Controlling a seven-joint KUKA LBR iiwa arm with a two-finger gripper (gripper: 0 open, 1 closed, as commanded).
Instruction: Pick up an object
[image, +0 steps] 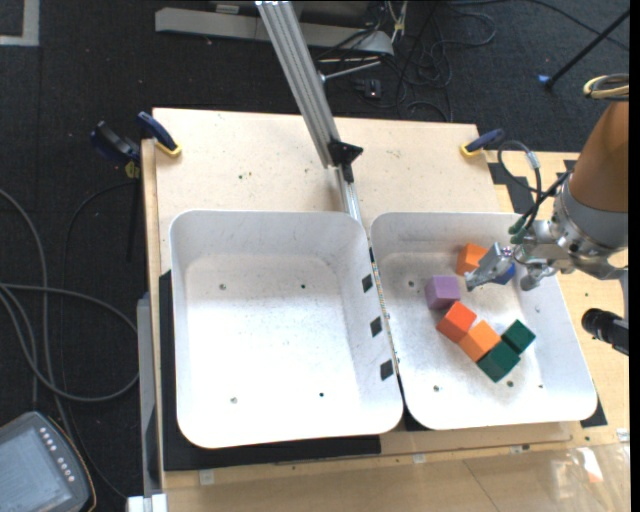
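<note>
Reaching in from the right, the grey arm (600, 200) with its orange band hangs its gripper (490, 272) low over the right bin (560, 400), just beside an orange block (470, 258) near the bin's back wall. Whether the claw is released or clenched cannot be told from this angle. A purple block (442, 292) sits just in front of the gripper, and an orange block pair (470, 330) touches a dark green block (507, 350) toward the bin's front. The left bin (190, 300) lies alongside.
</note>
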